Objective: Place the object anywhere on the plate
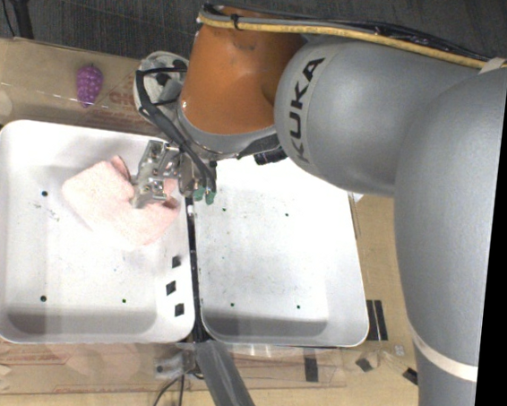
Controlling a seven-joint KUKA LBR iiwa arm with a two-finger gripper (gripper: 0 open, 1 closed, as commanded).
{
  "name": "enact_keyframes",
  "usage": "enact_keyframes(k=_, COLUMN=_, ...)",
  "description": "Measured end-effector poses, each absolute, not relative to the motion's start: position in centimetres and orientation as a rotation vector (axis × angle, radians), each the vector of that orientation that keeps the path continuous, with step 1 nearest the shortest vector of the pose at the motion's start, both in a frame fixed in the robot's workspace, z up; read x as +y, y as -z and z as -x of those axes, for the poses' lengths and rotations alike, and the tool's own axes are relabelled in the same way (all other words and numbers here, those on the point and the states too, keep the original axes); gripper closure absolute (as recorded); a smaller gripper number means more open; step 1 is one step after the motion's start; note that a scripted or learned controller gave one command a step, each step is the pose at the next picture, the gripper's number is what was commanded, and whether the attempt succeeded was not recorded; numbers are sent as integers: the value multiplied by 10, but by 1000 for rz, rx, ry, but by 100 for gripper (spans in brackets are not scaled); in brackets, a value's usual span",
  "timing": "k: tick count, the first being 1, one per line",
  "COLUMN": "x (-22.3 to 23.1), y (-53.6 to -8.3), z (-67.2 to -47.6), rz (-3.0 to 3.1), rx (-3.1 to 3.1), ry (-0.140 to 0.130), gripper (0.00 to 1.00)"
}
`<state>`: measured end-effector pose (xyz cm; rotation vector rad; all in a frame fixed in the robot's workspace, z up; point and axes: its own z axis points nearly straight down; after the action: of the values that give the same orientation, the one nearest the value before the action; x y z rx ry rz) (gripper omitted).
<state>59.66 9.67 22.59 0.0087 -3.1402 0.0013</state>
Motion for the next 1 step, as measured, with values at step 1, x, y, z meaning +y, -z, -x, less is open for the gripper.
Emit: enact_keyframes(k=1, x=148, y=-228, z=-586, rz=-16, rx=-3141, ry=-1, gripper=100)
